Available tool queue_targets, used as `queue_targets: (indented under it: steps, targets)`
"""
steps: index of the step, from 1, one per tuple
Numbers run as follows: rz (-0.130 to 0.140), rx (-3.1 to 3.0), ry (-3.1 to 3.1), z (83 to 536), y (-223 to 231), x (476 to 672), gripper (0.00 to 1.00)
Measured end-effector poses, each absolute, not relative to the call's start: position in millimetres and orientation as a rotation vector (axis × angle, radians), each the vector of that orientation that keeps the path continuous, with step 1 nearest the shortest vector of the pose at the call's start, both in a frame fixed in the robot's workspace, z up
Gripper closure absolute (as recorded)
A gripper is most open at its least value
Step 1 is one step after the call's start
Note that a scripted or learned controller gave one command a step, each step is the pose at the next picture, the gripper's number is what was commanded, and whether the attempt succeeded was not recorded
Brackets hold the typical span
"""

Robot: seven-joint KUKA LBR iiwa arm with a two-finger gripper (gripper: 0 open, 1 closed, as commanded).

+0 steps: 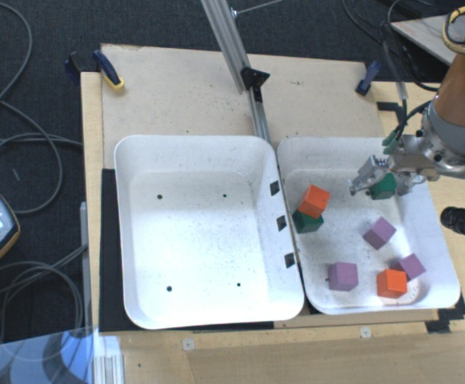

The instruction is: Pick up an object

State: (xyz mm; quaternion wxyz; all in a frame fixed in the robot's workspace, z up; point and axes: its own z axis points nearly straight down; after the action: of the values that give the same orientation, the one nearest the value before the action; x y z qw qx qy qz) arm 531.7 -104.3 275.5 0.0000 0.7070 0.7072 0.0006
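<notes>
Bench w/ two white bins; gripper at 3 o'clock in right bin, fingers closed around green block. Lift straight up, slowly, keeping grip centred.

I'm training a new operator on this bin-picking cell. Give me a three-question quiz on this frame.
1. True or false: the orange block rests on the dark green block.
2. How many purple blocks lie in the right bin?
3. The claw is over: A) the left bin, B) the right bin, C) the bench.

Key: 1 true; 2 three; 3 B.
</notes>
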Motion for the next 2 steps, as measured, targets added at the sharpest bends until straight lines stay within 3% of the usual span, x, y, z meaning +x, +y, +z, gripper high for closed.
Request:
queue_targets:
  steps: [1,2]
  targets:
    - [0.007,2.217,2.210,372.2,-152.0,500.2,0.00]
    - [0.010,2.210,2.222,426.6,-110.6,481.4,0.00]
